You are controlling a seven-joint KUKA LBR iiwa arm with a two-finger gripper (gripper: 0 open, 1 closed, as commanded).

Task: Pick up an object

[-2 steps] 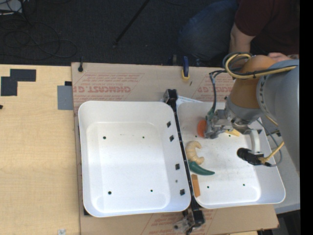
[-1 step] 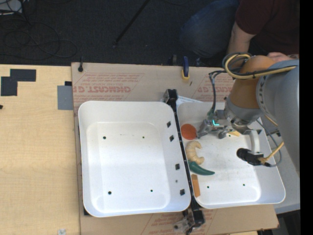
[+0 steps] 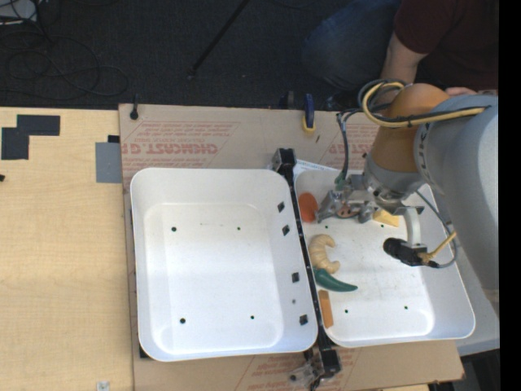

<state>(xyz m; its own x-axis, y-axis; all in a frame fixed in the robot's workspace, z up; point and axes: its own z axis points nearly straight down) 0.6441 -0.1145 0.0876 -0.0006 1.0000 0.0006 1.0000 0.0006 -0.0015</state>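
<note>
Nothing lifted yet: we see the gripper (image 3: 346,206) low, just right of the orange piece (image 3: 308,208), can't tell if it's spread or pinching.

The gripper (image 3: 346,205) hangs low over the back of the right bin (image 3: 423,316), close to the side that meets the left bin (image 3: 155,300). Just left of the gripper, a red-orange piece (image 3: 307,208) lies by that bin's left wall. Nearer the camera along the same wall come a cream curved piece (image 3: 324,253), a green pepper (image 3: 336,283) just beside it, then an orange stick (image 3: 325,308). Both bins rest on a cardboard sheet (image 3: 203,141) laid on the wooden counter (image 3: 57,259).
</note>
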